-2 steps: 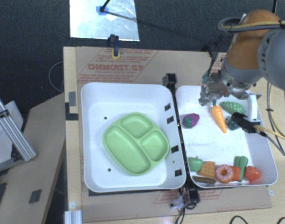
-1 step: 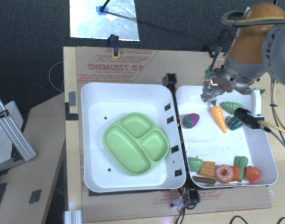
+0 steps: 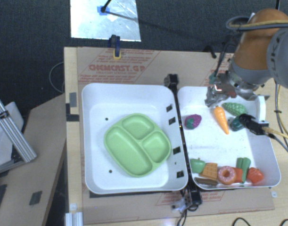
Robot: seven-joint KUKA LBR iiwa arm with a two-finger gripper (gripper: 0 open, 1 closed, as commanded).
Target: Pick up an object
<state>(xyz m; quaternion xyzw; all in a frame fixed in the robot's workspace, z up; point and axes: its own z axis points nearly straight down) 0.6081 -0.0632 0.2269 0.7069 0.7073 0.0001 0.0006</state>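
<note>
Carrot [image 3: 221,119] just below claw [image 3: 213,100] | right bin [image 3: 266,154]

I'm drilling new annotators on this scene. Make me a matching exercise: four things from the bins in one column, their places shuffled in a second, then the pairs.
Things:
1. green divided plate
2. carrot
3. purple vegetable
4. pink donut

Places:
A. right bin, along the near edge
B. right bin, close to the divider between the bins
C. left bin
D. right bin, just below the gripper

Pairs: 1-C, 2-D, 3-B, 4-A
</note>
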